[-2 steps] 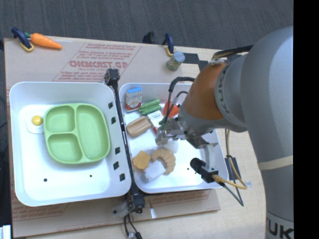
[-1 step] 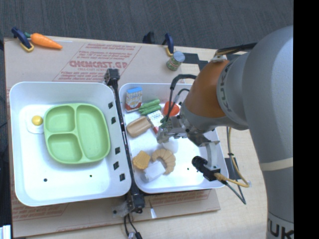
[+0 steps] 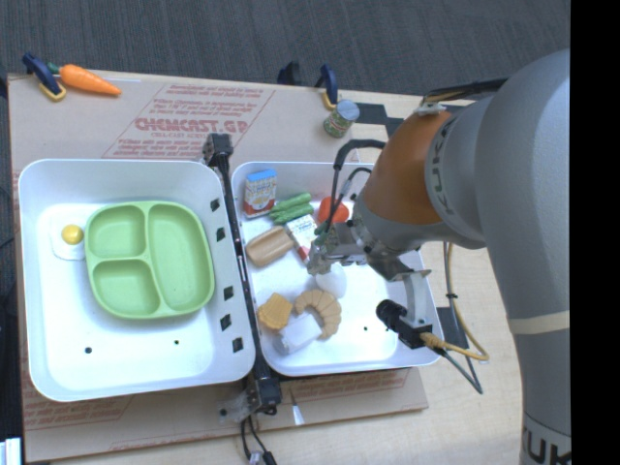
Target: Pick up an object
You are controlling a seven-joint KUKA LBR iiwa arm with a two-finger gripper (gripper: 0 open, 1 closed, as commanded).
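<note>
White plastic forms the two bins, set side by side on the brown surface [image 3: 145, 124]. The left bin [image 3: 39, 356] is occupied by a green divided plate [image 3: 150, 258] and a yellow-topped piece [image 3: 71, 235]. At centre frame the hand [image 3: 327, 257] is lowered into the right bin [image 3: 387, 356], among a bread roll [image 3: 269, 247], a croissant [image 3: 322, 310], a small carton [image 3: 260, 190] and a green vegetable [image 3: 291, 207]. Whether its grip is spread or pressed together cannot be told. An orange carrot [image 3: 89, 80] is seen at upper left.
</note>
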